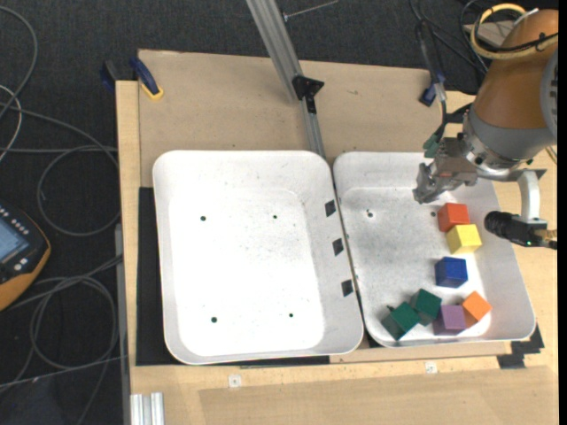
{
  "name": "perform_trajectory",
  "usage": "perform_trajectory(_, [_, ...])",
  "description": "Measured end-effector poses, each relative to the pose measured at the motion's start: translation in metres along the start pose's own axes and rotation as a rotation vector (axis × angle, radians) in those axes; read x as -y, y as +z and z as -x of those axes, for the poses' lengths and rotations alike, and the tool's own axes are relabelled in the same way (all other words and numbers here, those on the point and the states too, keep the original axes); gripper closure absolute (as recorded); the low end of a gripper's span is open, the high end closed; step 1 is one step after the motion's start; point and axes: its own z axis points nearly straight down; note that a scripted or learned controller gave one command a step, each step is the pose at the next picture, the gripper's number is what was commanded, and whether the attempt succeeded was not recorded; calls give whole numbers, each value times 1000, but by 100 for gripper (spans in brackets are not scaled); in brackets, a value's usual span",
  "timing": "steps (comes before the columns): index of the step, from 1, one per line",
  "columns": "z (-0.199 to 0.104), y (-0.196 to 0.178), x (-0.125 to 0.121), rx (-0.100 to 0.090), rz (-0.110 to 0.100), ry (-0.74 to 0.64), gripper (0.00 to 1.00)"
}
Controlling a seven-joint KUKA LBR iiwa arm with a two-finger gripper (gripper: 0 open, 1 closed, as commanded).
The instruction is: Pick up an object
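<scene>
My gripper [428, 191] hangs over the back of the right bin [390, 237], just left of a red-orange cube [454, 215]. Nothing shows between its fingers, and their state is not clear from this angle. Below the red-orange cube lies a yellow cube [463, 237], then a blue cube [451, 271]. Near the bin's front edge sit two dark green blocks [413, 312], a purple cube [452, 318] and an orange cube [476, 305].
The left bin [239, 255] sits beside the right one, with black clips [337, 246] along their shared edge. A slanted metal pole [283, 51] crosses the back of the bench. Cables lie on the floor at the left.
</scene>
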Motion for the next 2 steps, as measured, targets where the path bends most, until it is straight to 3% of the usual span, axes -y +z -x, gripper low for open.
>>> perform_trajectory(2, [-95, 7, 25, -4, -7, -5, 100])
